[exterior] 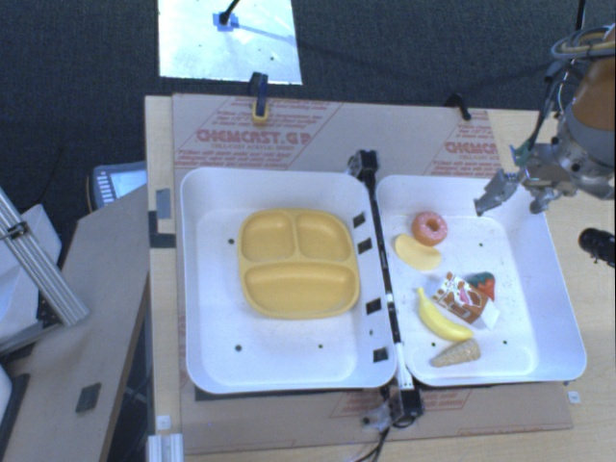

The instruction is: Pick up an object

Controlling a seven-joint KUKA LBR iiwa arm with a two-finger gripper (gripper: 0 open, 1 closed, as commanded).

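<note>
A dark carpeted floor surrounds a pale wooden bench [115,287], with a slanted metal rail [34,258] at the far left and a shiny square sheet [229,27] lying on the carpet above. A brown board with red lettering [289,133] sits under two shallow white bins, which are clamped together along a black divider [377,258].

The left bin [207,354] is smooth moulded plastic with rounded corners. It holds a yellow compartment tray [296,263], glossy, with two small sections above one long one.

The right bin [549,316] carries the small objects, grouped in its left half. A pink-glazed toy donut [429,227] lies nearest the back. A flat pale yellow slice [417,252] is just beside it, and they seem to touch. Lower down, a curved yellow banana [441,320] rests against a red and white packet [466,298]. A ridged tan cone [456,354] lies near the front wall.

The grey arm comes in from the upper right, its wrist bent down toward the bin's back right corner. The gripper [515,192] hangs above the back rim, well apart from the objects. Its two fingers are spread apart, and nothing is between them.
</note>
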